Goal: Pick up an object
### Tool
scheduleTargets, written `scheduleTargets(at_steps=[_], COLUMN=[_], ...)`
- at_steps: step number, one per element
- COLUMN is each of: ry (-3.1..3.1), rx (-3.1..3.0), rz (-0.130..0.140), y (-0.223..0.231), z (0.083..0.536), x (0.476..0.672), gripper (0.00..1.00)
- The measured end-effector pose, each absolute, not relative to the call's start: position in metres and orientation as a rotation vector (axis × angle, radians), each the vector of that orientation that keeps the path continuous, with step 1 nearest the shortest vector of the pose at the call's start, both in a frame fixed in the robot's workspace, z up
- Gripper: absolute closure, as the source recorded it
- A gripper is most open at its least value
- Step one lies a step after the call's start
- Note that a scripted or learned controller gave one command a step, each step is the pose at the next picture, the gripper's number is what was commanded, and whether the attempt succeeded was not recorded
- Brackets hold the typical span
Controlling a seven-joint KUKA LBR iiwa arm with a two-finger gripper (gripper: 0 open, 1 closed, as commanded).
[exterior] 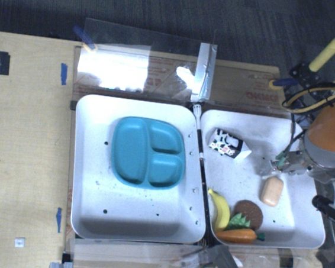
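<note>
Tool: seen at the right bin's far right side, under the orange-banded wrist; whether it is parted or closed cannot be told.
Nearest thing: a pale peach oblong block, lying just beside the tool on its near side, on the right bin floor.
Long axis: judged to run roughly away from the camera, slightly tilted.
Other candidates: black-and-white box to the tool's left; banana, brown disc and carrot farther off, toward the near-left corner.
Coming move: judged a short shift toward the block, then descent.

Right bin: cow-print carton, beige soap bar, banana, brown disc, carrot.
</note>
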State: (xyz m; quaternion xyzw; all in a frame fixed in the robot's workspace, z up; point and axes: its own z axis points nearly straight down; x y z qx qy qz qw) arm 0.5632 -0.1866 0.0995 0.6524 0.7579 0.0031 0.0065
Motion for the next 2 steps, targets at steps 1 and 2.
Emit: scheduleTargets(at_steps=[1,2], ry=[2.272,2.271], rx=[2.173,2.173], rz=[0.000,0.000], y=[-0.1625,-0.1628], z=[0.0975,0.0976], x=[0.5052,0.5052], gripper=[1.00,0.00])
